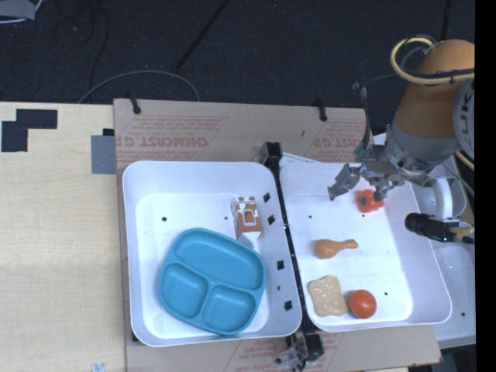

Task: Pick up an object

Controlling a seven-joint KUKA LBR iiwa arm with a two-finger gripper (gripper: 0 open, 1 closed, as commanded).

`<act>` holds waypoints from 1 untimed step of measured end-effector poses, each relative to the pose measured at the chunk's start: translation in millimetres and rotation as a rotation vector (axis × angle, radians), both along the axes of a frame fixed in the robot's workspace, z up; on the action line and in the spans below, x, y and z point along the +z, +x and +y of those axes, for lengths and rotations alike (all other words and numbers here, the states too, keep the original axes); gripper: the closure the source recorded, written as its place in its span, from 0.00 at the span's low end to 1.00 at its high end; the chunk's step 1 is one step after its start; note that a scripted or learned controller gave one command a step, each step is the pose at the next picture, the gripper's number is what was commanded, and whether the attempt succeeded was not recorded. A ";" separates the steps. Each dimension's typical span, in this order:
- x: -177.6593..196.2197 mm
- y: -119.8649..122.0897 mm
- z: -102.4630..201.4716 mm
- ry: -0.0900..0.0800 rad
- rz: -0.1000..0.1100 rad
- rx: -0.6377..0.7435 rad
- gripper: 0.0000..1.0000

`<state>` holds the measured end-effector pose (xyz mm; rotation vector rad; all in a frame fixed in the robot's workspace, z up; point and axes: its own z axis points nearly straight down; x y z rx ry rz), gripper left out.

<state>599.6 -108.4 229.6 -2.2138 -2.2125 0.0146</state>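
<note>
My gripper (363, 191) hangs over the back of the right bin (422, 285), its two dark fingers spread apart. A small red-orange toy (370, 201) lies on the bin floor just below and between the fingertips; the fingers are not closed on it. Further forward in the same bin lie a tan drumstick (335, 246), a beige bread slice (327, 296) and a red tomato (362, 304).
The left bin (143, 231) holds a blue divided plate (211, 280) and a small orange-and-white toy (247, 215) by its right wall. A black divider (281, 239) runs between the bins. Brown cardboard (232, 134) lies behind them.
</note>
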 end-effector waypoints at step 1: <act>7.6 2.5 -0.2 -0.002 -0.014 0.002 0.00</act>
